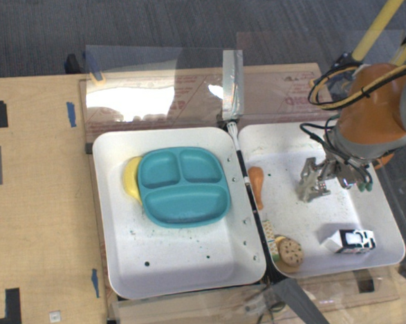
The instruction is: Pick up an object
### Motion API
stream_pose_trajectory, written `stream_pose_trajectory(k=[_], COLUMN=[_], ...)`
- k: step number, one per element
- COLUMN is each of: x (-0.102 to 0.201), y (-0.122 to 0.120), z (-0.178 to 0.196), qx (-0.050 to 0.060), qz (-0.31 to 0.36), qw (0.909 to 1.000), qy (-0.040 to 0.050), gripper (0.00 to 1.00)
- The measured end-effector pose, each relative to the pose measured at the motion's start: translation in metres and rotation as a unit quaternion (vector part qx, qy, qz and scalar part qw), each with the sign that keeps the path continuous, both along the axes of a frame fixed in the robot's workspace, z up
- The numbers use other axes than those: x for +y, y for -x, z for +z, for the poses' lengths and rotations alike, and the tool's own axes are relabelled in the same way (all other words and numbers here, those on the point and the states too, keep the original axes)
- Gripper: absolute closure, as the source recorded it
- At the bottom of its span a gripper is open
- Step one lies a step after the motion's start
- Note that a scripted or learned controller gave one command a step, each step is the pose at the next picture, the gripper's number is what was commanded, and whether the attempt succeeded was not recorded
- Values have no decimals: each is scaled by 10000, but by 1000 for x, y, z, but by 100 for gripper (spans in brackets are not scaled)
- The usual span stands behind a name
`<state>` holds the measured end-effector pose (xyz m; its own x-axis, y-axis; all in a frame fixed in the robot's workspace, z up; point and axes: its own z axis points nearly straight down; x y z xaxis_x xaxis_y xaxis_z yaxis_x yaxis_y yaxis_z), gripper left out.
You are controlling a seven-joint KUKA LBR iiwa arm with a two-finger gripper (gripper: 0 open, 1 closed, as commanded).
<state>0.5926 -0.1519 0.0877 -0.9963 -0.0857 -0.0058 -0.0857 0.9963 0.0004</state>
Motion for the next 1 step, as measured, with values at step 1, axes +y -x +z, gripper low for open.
stream_pose_trajectory(k=[1], x=[-59], y=[77], z=[0], qx=[13], qz=[674], qw=[9977], qy=[18], gripper=[100])
